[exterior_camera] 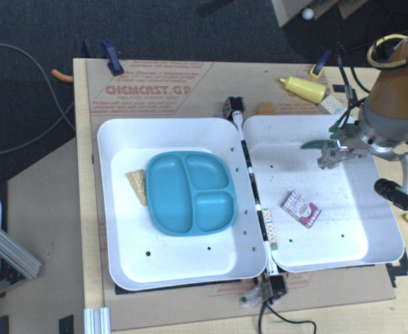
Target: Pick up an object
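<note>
A small red and white packet [301, 208] lies flat on the floor of the right bin [329, 256], near its middle. My gripper [327, 158] hangs over the upper right part of that bin, up and to the right of the packet and apart from it. A dark green sliver [314, 144] sticks out to the left beside the gripper; whether it is held I cannot tell. In the left bin [120, 256] rests a blue divided plate [190, 192], with a tan wedge [137, 182] leaning against its left edge.
A yellow bottle [303, 87] and a small brown lump [265, 108] lie on the bench behind the right bin. Blue clamps [111, 56] grip the board's back edge. A ridge with black clips [246, 165] divides the two bins.
</note>
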Controlling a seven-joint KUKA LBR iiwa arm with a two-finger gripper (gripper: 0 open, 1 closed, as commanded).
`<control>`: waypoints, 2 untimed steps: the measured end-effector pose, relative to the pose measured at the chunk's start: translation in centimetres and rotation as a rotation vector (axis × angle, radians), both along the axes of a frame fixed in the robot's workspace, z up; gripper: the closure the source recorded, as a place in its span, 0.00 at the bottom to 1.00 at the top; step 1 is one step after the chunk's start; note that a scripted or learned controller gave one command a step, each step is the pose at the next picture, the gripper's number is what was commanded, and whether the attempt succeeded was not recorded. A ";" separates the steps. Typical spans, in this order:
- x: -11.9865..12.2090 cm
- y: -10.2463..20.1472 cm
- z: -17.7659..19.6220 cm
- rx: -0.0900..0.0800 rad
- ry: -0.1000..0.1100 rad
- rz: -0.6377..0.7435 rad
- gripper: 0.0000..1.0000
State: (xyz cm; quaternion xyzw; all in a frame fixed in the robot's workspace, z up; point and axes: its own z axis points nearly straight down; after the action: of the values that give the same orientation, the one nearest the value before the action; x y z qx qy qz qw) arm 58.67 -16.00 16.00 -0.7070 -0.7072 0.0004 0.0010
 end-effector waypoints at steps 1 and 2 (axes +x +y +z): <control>8.0 -2.6 -0.6 -0.002 -0.003 0.001 0.00; 7.9 -2.1 -4.6 -0.001 0.001 0.001 0.00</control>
State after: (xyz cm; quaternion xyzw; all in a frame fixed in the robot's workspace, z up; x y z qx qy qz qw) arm 66.61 -18.06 11.39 -0.7068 -0.7074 0.0011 0.0013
